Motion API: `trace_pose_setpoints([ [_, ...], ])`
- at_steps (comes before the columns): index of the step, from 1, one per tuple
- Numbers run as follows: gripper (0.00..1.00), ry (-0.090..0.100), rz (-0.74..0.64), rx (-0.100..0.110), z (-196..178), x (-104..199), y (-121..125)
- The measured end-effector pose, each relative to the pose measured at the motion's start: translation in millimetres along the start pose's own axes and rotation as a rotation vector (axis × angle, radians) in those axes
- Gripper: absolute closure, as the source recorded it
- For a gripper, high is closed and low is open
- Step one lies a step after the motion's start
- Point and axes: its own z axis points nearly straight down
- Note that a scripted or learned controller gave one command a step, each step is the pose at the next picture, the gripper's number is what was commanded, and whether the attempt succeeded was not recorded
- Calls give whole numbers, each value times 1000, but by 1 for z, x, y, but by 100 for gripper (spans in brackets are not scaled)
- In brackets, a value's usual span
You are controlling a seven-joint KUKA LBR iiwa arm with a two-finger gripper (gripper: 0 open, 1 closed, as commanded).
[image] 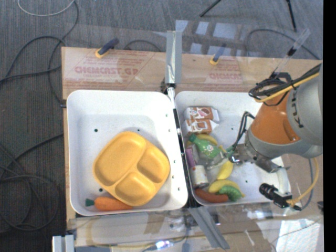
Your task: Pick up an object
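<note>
Hand (229, 156), grip state unclear, low in right bin (262, 106); two bananas (224, 170) just beside; bare floor toward far wall.

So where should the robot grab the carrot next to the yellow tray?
Probably around its orange middle, coming straight down from above. The carrot lies flat along the left bin's near wall, and the yellow tray sits close on its other side, so side approaches look cramped. Its thin body should fit between fingers closing across its width. The green tip looks too small to hold well.
</note>
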Motion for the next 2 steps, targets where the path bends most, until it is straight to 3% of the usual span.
trace_pose_setpoints([
  [1, 100, 2, -1, 0, -8, 1, 1],
  [2, 100, 4, 21, 14, -119, 64, 7],
])
